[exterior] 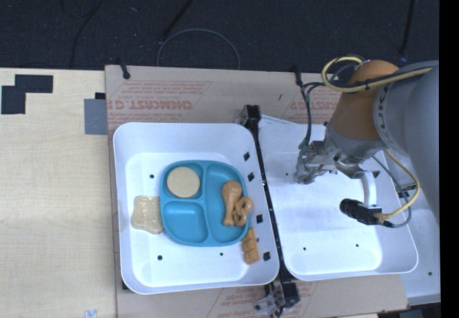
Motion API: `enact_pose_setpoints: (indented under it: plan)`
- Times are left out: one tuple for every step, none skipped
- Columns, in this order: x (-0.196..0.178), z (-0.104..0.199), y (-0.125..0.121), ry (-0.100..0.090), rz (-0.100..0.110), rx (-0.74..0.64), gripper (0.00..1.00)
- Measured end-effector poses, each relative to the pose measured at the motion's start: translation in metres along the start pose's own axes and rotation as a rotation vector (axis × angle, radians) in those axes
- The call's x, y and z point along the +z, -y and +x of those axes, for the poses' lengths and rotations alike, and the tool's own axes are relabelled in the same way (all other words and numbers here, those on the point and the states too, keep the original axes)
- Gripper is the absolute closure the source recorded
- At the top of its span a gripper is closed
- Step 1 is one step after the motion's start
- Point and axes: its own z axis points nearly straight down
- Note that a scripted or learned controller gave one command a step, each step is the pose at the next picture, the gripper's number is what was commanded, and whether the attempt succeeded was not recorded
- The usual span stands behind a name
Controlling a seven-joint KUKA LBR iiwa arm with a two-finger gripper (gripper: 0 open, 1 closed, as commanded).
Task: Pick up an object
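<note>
Camera view, read from its near edge upward, showed a small tan block-shaped food piece (249,246) lying on the floor of the left shallow white plastic bin (136,266), just off the lower right corner of a blue sectioned plastic plate (192,223). Beside the plate's left rim lay a pale beige flat slab like a slice of bread (147,214). On the plate, a twisted golden-brown pretzel-like piece (235,203) sat in the right section and a round cream-coloured disc (182,181) in the upper left section. Across the black divider, the right shallow white plastic bin (337,255) held none of these things where its floor was visible; there the grey arm with its orange band (358,105) reached down, and the claw (310,170) hung low over the upper left part of that bin's floor, well apart from the plate and every food piece. Whether the claw was released or clenched could not be told from this slant, and nothing showed between its tips. Farther back lay the brown cardboard sheet on the tabletop (179,97). As a judgement, the pick was not yet made: every candidate rested in the left bin, so reaching, closing on one and lifting all remained.
</note>
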Motion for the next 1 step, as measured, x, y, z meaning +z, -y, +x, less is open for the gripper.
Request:
enact_pose_setpoints:
  plan:
    - [-0.0622, -0.0053, -0.0048, 0.002, -0.009, -0.001, 1.0]
